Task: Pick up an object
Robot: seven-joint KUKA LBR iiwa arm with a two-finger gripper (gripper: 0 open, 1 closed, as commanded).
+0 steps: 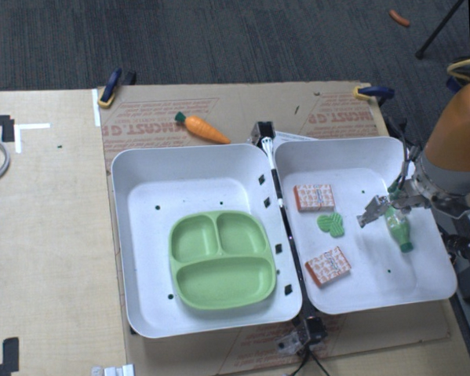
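My gripper [380,210] hangs low over the right part of the right bin [359,157], reaching in from the right. A small green bottle [400,233] lies right under and beside it, with its upper end at the gripper's tip. I cannot see whether the bottle is gripped. A green ridged round piece [330,224] lies just left of the gripper. Two pink-and-white boxes lie in the same bin, one at the back [314,196] and one at the front [328,266].
The left bin [140,180] holds a green divided plate [221,259]. A toy carrot [202,128] lies on the cardboard behind the bins. Blue clamps [110,87] sit at the cardboard's back corners. The arm's orange band [456,136] is at the right edge.
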